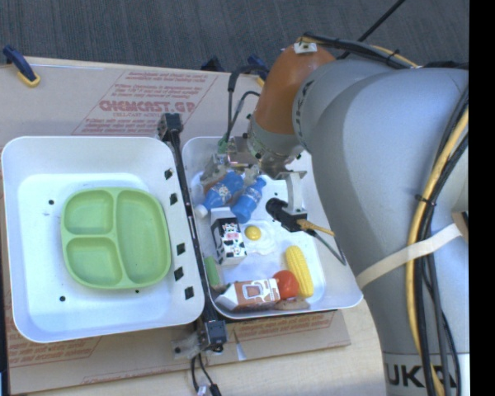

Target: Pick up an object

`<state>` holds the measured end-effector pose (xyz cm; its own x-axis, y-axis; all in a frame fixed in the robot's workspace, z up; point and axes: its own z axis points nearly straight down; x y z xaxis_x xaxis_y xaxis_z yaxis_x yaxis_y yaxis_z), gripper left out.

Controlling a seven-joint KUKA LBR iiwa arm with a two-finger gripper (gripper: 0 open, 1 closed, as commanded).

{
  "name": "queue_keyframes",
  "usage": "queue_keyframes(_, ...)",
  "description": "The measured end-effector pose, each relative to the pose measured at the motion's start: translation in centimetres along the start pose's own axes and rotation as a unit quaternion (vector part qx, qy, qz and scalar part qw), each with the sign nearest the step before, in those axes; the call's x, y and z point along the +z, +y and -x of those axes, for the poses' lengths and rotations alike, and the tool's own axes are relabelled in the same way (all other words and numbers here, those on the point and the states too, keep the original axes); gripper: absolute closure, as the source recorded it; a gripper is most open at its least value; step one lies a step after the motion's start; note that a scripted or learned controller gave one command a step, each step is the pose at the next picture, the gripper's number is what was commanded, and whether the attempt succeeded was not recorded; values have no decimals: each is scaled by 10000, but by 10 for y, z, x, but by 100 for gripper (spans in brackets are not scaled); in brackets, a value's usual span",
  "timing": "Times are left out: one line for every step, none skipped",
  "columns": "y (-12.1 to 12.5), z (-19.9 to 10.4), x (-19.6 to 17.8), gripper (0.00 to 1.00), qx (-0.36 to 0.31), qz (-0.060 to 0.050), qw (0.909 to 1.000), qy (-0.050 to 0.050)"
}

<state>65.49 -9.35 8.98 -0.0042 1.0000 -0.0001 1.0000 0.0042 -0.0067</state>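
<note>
Two shallow white plastic bins sit side by side on a worktop [82, 97] lined with brown cardboard printed in red lettering. The left bin [25, 304] has smooth, rounded corners and carries a pale green plastic plate [115, 238] with three moulded compartments, lying flat near its middle.

The right bin [334, 291] holds a cluster of small toys. A blue, crinkled plastic bottle [238, 196] lies tilted in the upper part. Just below it stands a small box with black and white cow markings [228, 242], and beside that a fried egg shape [260, 236], flat and white with a round yellow yolk. A ridged yellow corn cob [299, 271] lies toward the right wall, touching a glossy red rounded piece [285, 284]. Along the near wall lies a carton [254, 294] in brown and white, on its side. A slim green piece [212, 272] rests against the left wall.

The grey arm, smooth and matte with an orange band [282, 89] above the wrist, reaches in from the right. The jaws [235, 172] are low over the upper part of the right bin, right at the blue bottle, amid metal parts and wires. How wide they stand, and whether they touch or hold the bottle, I cannot tell.
</note>
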Motion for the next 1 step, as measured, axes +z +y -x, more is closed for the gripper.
queue_keyframes(2,-1,-12,100,-28,15,10000,2)
